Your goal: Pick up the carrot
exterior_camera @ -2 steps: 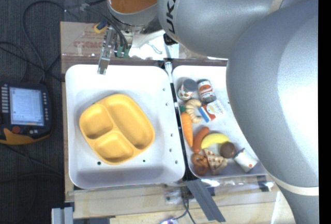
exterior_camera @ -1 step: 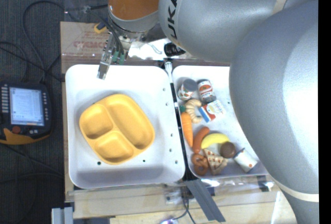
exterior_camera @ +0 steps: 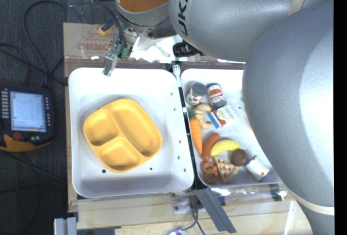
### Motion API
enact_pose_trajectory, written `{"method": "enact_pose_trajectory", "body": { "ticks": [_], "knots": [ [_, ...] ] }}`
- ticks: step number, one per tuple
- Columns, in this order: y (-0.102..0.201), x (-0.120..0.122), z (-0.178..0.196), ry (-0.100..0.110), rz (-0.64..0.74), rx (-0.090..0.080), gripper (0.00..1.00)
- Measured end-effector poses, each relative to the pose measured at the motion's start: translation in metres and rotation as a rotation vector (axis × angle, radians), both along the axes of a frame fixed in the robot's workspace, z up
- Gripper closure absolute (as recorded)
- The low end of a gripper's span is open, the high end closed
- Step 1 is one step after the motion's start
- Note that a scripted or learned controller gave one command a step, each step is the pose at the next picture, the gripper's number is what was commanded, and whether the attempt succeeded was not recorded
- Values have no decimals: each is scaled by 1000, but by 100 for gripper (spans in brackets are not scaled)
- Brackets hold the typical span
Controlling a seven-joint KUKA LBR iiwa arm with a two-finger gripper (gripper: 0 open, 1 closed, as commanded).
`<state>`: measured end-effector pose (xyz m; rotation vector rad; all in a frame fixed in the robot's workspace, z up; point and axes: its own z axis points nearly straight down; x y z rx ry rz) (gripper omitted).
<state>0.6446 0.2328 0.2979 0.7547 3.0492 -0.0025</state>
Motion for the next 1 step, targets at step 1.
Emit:
{"method": "enact_pose_trajectory", "body": {
  "ticks": [1],
  "knots": [
    [1, -48, -19, 4, -86, -1, 100]
  ]
}}
